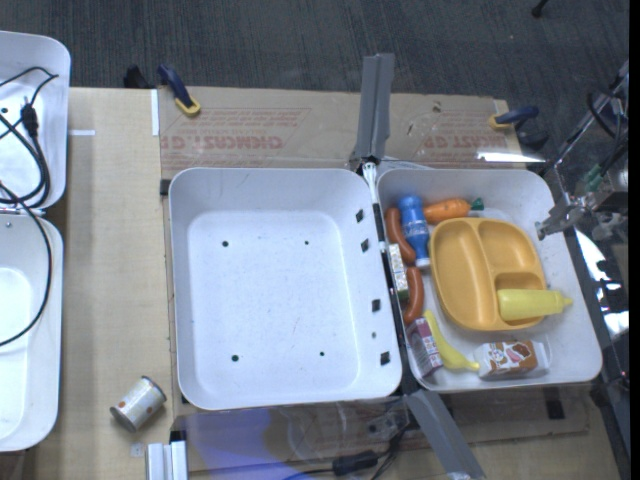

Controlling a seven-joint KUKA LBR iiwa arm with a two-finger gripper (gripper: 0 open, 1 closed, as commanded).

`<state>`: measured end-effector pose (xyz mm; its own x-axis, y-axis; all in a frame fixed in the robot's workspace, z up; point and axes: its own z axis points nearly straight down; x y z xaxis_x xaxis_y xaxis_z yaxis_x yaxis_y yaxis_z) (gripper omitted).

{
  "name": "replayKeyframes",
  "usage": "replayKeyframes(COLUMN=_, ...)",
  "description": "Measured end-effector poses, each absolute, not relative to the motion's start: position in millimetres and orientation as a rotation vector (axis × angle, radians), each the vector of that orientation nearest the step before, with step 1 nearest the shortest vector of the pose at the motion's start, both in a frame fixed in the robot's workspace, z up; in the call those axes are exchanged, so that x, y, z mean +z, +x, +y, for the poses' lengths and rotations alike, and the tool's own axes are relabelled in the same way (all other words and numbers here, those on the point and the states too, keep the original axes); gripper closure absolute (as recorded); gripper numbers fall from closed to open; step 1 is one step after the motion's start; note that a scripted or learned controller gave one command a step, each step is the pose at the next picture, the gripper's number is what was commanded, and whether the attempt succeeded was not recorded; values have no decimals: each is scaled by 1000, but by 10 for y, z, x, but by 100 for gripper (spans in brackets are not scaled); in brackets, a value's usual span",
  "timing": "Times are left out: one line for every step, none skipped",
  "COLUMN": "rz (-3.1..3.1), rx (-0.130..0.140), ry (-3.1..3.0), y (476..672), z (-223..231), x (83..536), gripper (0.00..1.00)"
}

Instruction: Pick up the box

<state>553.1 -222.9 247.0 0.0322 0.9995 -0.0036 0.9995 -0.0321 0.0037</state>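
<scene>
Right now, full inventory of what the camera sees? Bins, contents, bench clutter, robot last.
left bin: 1, white, bench centre
right bin: 1, white, beside the left bin
divided plate: 1, yellow, middle of right bin
squeeze bottle: 1, yellow, lying on the plate's lower right edge
box: 1, white with red print, right bin's near edge
banana: 1, yellow, left of the box
carrot: 1, orange, right bin's far side
blue bottle: 1, blue, left of the plate
sausages: 2, red-brown, along right bin's left wall
can: 1, silver, on its side on the bench, lower left
clamps: 2, blue and yellow, bench's far edge
gripper: 1, metal, over right bin's right rim
</scene>
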Motion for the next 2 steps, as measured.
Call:
replayKeyframes(rz=2171, rx=-9, ry=2284, y=5385, z=-1883, x=1270, gripper=0)
replayKeyframes(rz=2219, rx=-1, ry=2225, y=4778, z=-1384, x=1131, gripper=0)
